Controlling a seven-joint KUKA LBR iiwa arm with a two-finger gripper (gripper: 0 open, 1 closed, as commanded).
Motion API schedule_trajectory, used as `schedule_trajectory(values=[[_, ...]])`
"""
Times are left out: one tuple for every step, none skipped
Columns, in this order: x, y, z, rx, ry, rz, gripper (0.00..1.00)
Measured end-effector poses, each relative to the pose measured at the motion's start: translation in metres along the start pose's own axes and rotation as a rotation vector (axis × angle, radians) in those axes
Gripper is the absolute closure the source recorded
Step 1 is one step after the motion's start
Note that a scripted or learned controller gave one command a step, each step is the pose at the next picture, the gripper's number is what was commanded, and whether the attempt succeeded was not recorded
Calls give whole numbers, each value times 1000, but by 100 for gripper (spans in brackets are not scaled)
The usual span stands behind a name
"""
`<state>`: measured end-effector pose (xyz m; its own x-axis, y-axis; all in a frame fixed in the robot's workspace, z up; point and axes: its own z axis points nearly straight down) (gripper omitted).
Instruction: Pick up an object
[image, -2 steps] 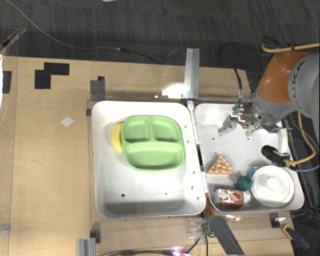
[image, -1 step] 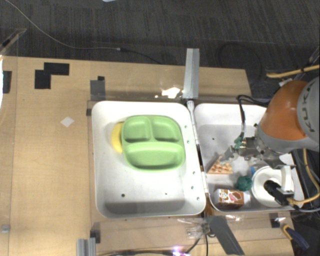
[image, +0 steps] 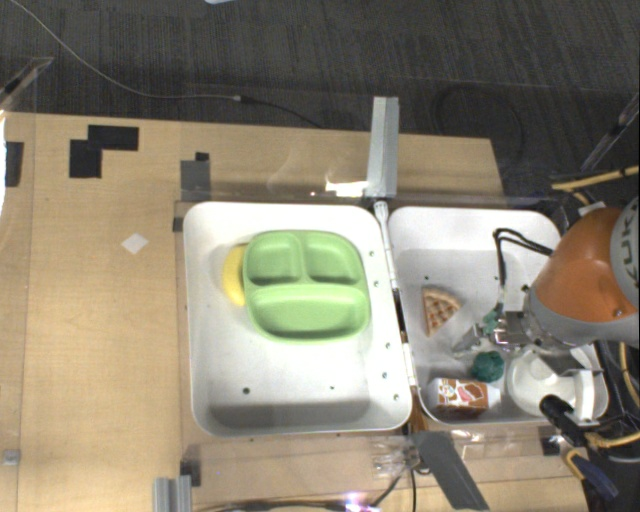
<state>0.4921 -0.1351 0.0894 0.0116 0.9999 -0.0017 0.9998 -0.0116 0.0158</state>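
Camera view: gripper (image: 478, 338) low in the right bin (image: 440, 240), reaching from the right. Finger spread cannot be told; nothing seen between them. Waffle slice (image: 440, 310) just left of the tip, teal round object (image: 488, 365) just below. Brown packet (image: 463, 395) near front wall. Green divided tray (image: 304, 283) lies in left bin (image: 280, 400), over a yellow object (image: 232, 275).

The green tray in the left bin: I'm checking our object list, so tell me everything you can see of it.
The green tray is a light green, matte, plastic-looking divided plate with rounded corners: two small compartments at the far side, one wide one nearer. It lies flat, open side up, in the left bin, toward the back. A yellow object pokes out from under its left edge.
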Motion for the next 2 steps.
schedule_trajectory(values=[[-13, -1, 0, 3, 3, -213, 0], [-15, 3, -12, -8, -3, -212, 100]])
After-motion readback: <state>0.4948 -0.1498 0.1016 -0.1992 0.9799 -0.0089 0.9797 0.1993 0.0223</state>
